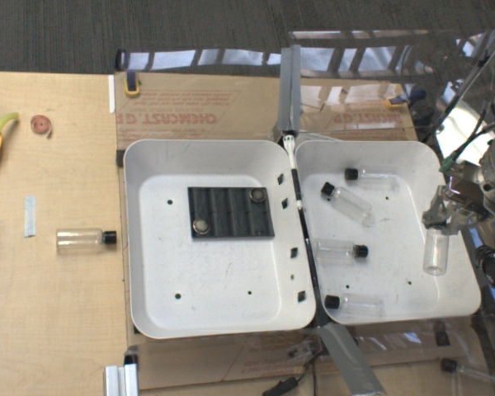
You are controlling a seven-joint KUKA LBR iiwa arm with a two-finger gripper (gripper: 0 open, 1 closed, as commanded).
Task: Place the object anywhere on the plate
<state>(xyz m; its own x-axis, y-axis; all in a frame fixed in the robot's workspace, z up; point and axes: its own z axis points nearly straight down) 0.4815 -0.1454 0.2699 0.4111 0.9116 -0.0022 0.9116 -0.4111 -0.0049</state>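
- Camera view: hand (442, 219) at right bin's (400, 308) edge holds a clear vial (436, 252) hanging from its fingers.
- Carry level to the dark plate (231, 213) in the left bin (148, 304), lower gently, release.

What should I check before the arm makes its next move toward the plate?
1. Vial between the end effector fingers: ok, it hangs upright below them.
2. Dark plate in left bin: ok.
3. Free spot on plate: ok; two vials stand at its corners.
4. Divider between bins on the path: cannot tell clearance.
5. Loose vials in right bin apart from the held one: ok.
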